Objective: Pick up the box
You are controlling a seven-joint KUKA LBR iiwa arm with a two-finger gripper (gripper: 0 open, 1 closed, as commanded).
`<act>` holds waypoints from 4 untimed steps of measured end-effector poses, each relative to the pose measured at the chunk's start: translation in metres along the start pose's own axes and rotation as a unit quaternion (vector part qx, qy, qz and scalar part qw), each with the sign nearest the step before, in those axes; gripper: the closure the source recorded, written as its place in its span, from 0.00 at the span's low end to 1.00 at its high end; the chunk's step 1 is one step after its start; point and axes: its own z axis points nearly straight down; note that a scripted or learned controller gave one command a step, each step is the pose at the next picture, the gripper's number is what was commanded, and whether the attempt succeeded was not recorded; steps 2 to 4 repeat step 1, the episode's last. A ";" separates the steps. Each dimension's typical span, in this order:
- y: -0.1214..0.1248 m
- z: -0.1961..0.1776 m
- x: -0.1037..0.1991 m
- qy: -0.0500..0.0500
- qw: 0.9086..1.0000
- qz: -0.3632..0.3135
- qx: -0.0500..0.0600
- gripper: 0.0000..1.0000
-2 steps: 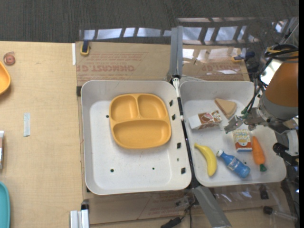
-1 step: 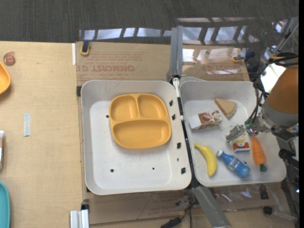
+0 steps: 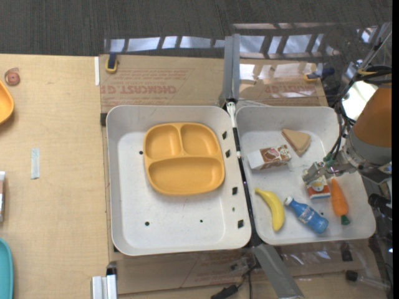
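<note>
The box lies flat in the right bin, in its upper middle part, just left of a bread wedge. Its long axis runs nearly left to right, tilted a little so the right end sits higher in the view than the left. The left end shows white, the rest brown and white.

The arm reaches in from the right, its orange band above the bin's right rim. The gripper hangs low over the right part of the bin, right of the box and apart from it, just above a small red-and-white item. Whether the jaws are open cannot be told, and nothing visible sits between them.

A carrot, a blue bottle and a banana lie along the bin's lower part. The left bin holds a yellow divided plate.
</note>
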 end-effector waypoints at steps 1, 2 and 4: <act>0.015 -0.108 0.035 0.000 1.000 -0.001 0.000 1.00; 0.015 -0.108 0.035 0.000 1.000 -0.001 0.000 1.00; 0.015 -0.108 0.035 0.000 1.000 -0.001 0.000 1.00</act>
